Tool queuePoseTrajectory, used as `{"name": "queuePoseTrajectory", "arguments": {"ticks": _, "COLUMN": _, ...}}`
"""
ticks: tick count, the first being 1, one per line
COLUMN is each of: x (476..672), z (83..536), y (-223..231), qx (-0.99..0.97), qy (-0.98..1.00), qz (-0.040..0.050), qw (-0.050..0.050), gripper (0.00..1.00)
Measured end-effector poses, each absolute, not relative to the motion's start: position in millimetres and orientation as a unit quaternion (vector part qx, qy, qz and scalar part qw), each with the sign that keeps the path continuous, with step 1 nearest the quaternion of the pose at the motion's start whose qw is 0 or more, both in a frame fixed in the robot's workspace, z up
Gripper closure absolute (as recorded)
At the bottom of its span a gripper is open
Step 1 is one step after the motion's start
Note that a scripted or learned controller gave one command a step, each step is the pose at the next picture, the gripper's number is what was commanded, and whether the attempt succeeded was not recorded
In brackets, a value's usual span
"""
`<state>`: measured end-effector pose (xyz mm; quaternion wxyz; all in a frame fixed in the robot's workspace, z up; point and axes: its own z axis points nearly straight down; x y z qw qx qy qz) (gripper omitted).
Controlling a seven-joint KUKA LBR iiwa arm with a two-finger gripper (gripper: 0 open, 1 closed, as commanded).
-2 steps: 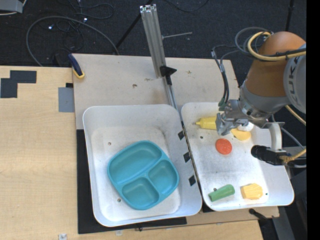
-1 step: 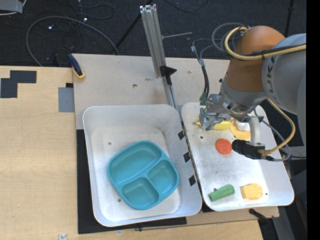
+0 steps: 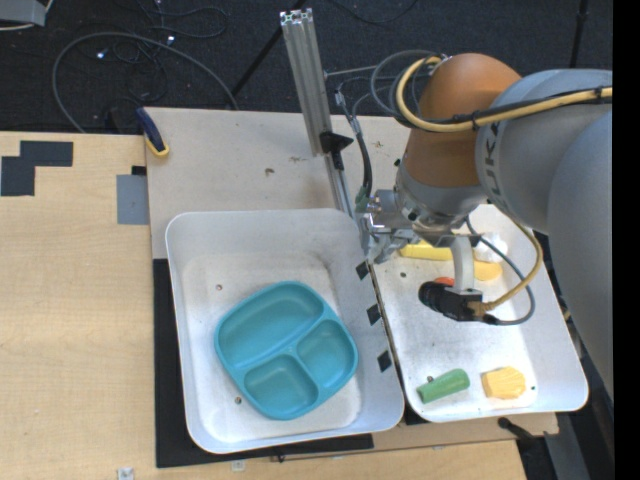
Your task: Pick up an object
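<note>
The left bin [image 3: 200, 258] holds one blue plate [image 3: 286, 349] with three parts. The right bin [image 3: 430, 343] holds a green roll [image 3: 443, 386] and a yellow block [image 3: 503, 382] side by side near the front, and a flat yellow piece [image 3: 425, 252] at the back. The gripper [image 3: 378, 236] hangs at the wall between the bins, near the yellow piece. I cannot tell if it is spread or pressed together.

one high camera slants down over both bins [image 3: 250, 243].
</note>
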<state>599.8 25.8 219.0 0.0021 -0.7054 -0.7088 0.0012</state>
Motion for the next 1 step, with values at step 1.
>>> {"name": "queuePoseTrajectory", "arguments": {"ticks": 1, "x": 613.2, "z": 230.0, "y": 73.9, "qx": -0.705, "qy": -0.709, "qz": -0.0003, "qw": 0.001, "gripper": 1.00}}
